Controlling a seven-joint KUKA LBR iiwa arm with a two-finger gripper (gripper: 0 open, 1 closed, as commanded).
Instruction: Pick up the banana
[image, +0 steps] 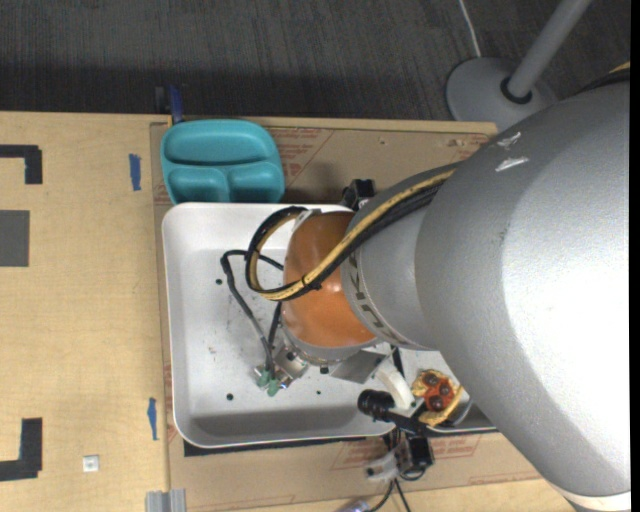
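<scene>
My grey arm with its orange band (318, 290) reaches down into the white bin (195, 300) and covers most of it. Only the low end of the gripper (280, 370) pokes out below the band, close over the bin floor near its front. A yellow curved thing (448, 405) with red-brown marks peeks out from under the arm at the bin's front right. It may be the banana, but most of it is hidden.
A teal moulded tray (222, 165) lies just behind the bin's back rim. Black and yellow cables (255, 270) loop off the wrist over the bin's left half. Cardboard (80, 300) covers the bench to the left.
</scene>
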